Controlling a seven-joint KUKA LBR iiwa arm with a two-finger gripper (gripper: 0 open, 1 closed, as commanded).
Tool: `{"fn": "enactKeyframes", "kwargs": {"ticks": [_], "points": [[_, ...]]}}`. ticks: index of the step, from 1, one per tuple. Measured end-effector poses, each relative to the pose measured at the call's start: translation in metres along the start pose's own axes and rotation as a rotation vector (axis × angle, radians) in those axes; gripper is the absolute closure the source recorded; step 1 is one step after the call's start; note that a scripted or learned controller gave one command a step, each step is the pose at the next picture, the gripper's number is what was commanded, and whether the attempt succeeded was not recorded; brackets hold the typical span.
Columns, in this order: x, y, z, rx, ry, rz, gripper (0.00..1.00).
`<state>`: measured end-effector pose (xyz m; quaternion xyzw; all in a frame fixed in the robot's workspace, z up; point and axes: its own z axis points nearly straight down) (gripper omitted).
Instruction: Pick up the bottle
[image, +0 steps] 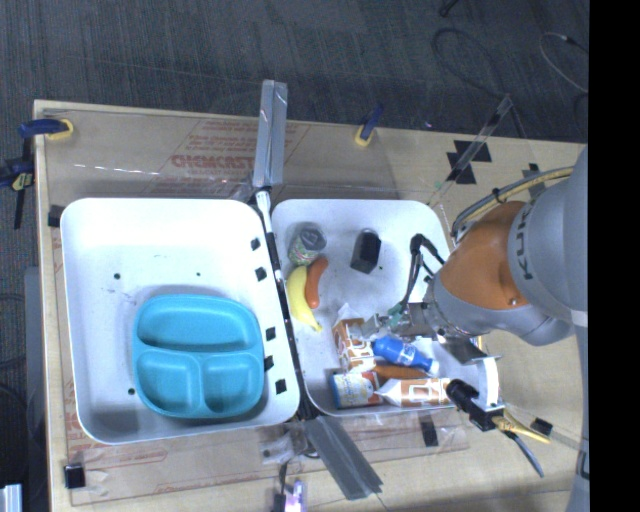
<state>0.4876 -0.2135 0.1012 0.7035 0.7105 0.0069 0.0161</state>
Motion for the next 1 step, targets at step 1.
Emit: {"fn": "enactKeyframes", "kwargs": {"ticks": [1], "points": [[-0.0005,0.0040,-0.0106,-0.006,-0.002,-0.005,1.00]]}}
